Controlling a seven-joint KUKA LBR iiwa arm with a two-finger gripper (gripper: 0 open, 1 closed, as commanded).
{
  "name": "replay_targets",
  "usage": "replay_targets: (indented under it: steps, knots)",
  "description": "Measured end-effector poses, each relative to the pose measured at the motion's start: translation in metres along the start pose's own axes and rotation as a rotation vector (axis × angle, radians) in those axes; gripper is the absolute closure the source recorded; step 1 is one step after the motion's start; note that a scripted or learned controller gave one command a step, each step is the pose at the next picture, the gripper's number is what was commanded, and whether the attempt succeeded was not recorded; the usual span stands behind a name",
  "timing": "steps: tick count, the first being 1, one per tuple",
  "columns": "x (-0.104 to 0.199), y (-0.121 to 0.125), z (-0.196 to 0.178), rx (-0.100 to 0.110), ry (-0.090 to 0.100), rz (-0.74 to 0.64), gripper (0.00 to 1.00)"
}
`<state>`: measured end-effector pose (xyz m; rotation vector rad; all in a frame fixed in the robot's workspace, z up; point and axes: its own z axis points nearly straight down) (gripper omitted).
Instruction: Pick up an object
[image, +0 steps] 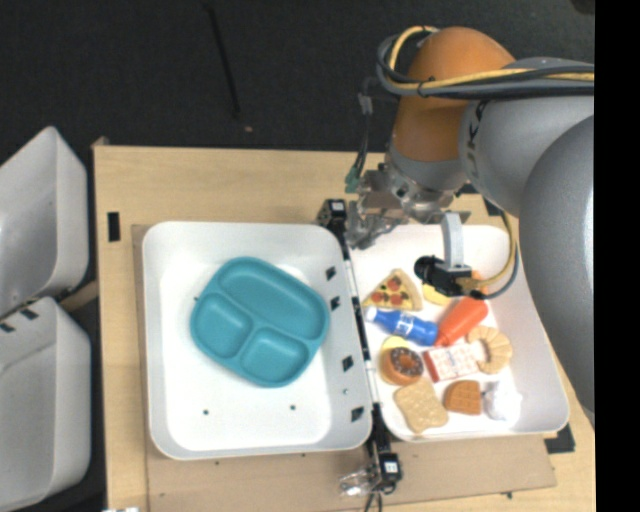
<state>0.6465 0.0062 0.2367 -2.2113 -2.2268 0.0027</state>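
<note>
My gripper (364, 228) hangs over the far left corner of the right bin (545, 385), close to the divider between the bins. Just below it in that bin lie a pizza slice (393, 291), a blue bottle (405, 325) and an orange carrot (462, 318). Nearer the front are a round tart (403, 364), a slice of toast (420, 407), a red and white carton (452, 360) and a brown cookie (463, 397). Nothing shows between the gripper and these toys.
The left bin (165, 400) holds a teal divided plate (260, 320) at its middle. A tan ring-shaped toy (494, 348) and a white crumpled thing (501, 402) lie at the right bin's right side. The arm's grey bulk fills the upper right.
</note>
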Motion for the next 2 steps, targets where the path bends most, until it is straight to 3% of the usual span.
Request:
replay_targets:
  steps: [1,2]
  knots:
    - [0.0233,0.0122,0.0014,-0.002,-0.001,0.002,1.00]
    - [0.0141,0.0117,0.0079,0.000,-0.002,0.007,1.00]
